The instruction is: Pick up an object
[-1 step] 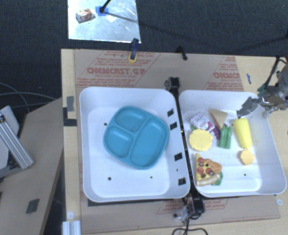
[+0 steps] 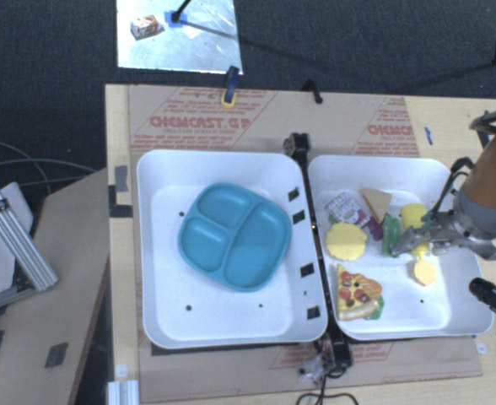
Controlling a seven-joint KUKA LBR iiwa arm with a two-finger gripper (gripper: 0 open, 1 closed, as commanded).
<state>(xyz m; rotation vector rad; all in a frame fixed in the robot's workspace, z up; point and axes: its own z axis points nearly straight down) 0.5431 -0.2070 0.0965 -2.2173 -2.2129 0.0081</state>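
Single fixed camera above the surface (image 2: 256,112), looking down at a slant on both white bins (image 2: 159,226), arm (image 2: 493,188) entering from right

right bin (image 2: 438,315): toys crowd left and middle | front-right floor bare | left bin (image 2: 159,310): blue plate (image 2: 234,235) fills centre

arm (image 2: 493,184): cut off by the right picture edge | pincer (image 2: 412,243): fingertips too blurred to tell apart, low over the right bin | green toy (image 2: 390,230): partly hidden beside the pincer | small printed packet (image 2: 343,205): print too small to read
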